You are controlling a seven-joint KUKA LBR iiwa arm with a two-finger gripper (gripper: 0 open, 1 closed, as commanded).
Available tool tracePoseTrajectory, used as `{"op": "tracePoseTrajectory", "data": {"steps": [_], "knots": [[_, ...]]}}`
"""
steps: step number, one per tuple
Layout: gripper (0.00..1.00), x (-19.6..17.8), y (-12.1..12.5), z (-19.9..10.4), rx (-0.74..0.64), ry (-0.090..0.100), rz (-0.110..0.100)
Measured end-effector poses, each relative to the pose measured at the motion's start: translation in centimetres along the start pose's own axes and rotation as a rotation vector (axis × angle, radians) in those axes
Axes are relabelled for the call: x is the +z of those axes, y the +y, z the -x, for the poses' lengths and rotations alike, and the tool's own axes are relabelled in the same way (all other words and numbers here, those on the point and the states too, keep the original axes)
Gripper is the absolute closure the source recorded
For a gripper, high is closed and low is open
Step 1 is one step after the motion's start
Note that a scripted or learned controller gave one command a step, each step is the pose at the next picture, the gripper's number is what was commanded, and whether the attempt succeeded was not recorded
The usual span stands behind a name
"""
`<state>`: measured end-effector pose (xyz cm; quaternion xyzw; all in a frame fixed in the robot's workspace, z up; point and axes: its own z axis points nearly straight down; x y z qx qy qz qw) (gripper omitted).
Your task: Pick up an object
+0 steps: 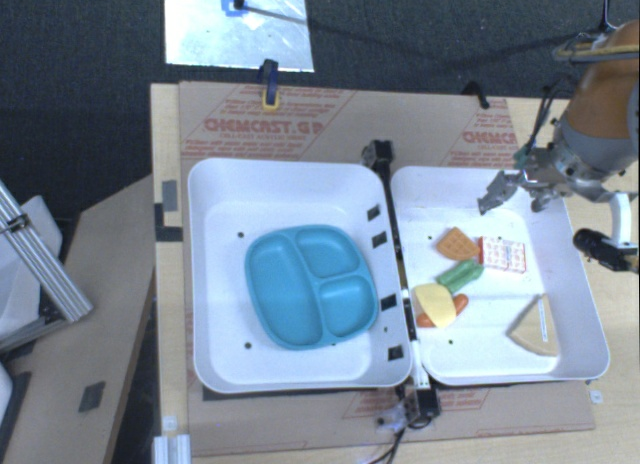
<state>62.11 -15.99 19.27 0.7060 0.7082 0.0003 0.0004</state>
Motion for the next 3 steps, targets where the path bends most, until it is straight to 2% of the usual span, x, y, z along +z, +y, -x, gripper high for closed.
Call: {"op": "tracePoseTrajectory", "data": {"steps": [1, 2, 3], "knots": [[0.00, 5.9, 0.7, -0.5, -0.004, 0.000, -0.003], [0.00, 10.4, 1.0, -0.5, -0.001, 0.002, 0.007], [1.00, 8.8, 1.5, -0.7, -0.005, 0.002, 0.021]]}}
